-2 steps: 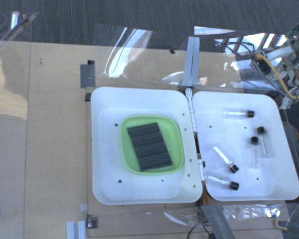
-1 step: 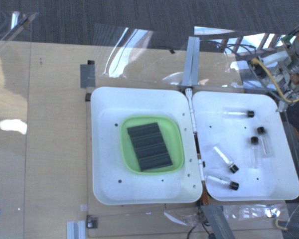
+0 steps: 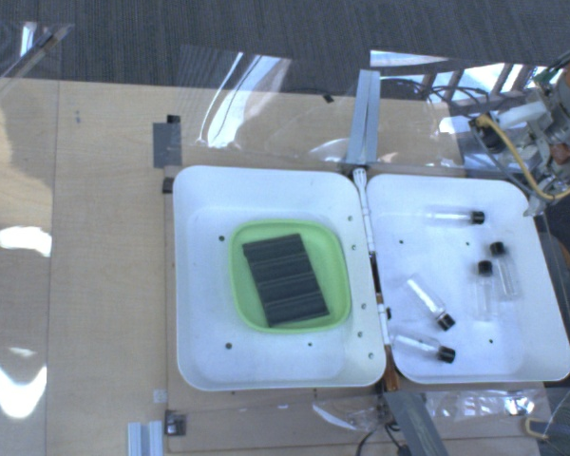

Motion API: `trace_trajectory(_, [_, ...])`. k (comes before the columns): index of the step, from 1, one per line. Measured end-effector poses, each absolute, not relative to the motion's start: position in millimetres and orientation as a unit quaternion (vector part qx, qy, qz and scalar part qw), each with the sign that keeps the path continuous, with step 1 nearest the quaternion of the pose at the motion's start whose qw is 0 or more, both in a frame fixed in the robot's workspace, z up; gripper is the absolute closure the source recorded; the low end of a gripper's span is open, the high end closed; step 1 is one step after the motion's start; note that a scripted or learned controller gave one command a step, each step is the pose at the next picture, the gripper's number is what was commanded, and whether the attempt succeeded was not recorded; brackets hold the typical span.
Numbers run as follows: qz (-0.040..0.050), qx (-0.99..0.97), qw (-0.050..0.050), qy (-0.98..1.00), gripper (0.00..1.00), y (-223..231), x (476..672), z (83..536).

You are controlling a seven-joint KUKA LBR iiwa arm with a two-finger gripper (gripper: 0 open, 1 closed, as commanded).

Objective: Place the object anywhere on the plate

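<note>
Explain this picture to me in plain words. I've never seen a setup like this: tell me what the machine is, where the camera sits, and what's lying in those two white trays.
One camera, fixed above the bench, looks down at a slant. The machine at the upper right edge is a robot arm with cables, reaching in from that side; its two-finger gripper cannot be made out, so nothing can be said to be held. Two shallow white bins sit side by side. The left white bin holds a square green plate with a dark grey ribbed block lying on it. The right white bin holds several small clear plastic vials with black caps, scattered apart and lying on their sides.
</note>
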State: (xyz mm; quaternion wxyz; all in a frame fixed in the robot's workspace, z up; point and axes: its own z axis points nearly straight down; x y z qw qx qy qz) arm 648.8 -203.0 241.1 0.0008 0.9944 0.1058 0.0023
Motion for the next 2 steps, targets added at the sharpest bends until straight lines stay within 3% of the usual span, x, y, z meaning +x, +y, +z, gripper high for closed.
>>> trace_trajectory(2, [0.0027, 0.994, 0.001, 0.107, 0.00, -202.9, 652.5, 239.1])
